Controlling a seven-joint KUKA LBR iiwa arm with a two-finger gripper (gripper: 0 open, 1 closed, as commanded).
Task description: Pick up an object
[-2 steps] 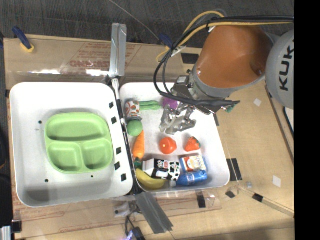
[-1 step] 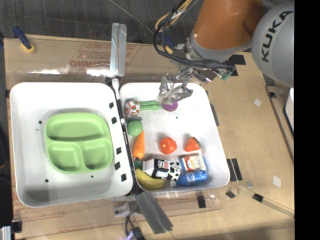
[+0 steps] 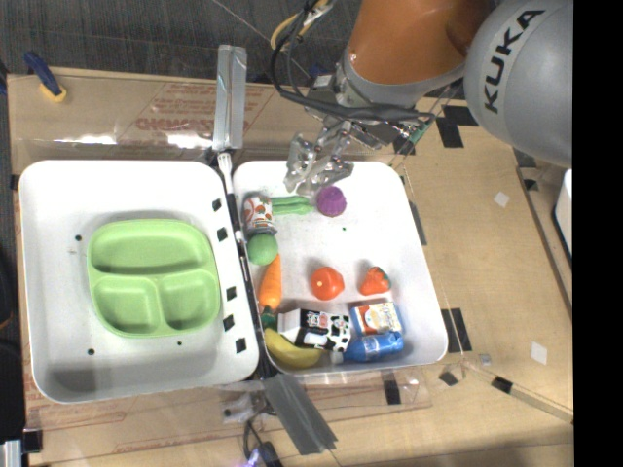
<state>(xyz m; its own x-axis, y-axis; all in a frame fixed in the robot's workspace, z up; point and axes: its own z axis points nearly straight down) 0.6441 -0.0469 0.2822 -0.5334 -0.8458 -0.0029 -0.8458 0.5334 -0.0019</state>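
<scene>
- Hovering over the far edge of the right bin point(image 3: 414, 261), the gripper point(image 3: 313, 171) hangs from the grey arm point(image 3: 516, 56) with its orange band.
- Its metal fingers point(image 3: 302, 173) look slightly parted, with nothing between them.
- Just below the fingertips lie a green stick-shaped toy point(image 3: 290, 204) and a purple ball point(image 3: 332, 200); contact cannot be told.
- Along the bin's left wall sit a small can point(image 3: 257, 212), a green ball point(image 3: 261, 249) and a carrot point(image 3: 271, 280).
- Nearer the middle sit an orange tomato point(image 3: 327, 282) and a strawberry point(image 3: 375, 280).
- The left bin point(image 3: 49, 261) holds a green divided tray point(image 3: 153, 275).
</scene>
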